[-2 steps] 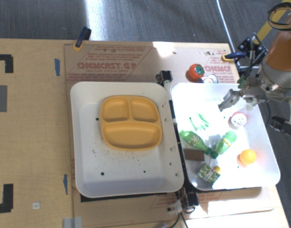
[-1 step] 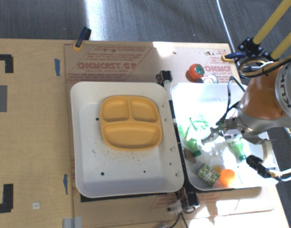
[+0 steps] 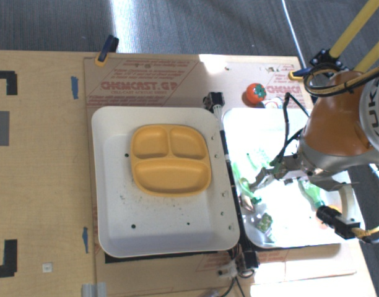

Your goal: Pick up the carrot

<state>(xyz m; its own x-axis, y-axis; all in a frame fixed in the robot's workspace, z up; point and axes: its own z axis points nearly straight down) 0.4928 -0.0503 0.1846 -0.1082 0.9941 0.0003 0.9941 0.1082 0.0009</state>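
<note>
One carrot (image 3: 314,200) lies near the hand (image 3: 267,177), whose opening is unclear.

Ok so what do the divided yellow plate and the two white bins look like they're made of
The yellow plate looks like moulded plastic: one even matte colour, soft rounded dividers. The left bin seems to be smooth white plastic with rounded corners, speckled with dark specks. The right bin looks alike, though glare washes it out.
</note>
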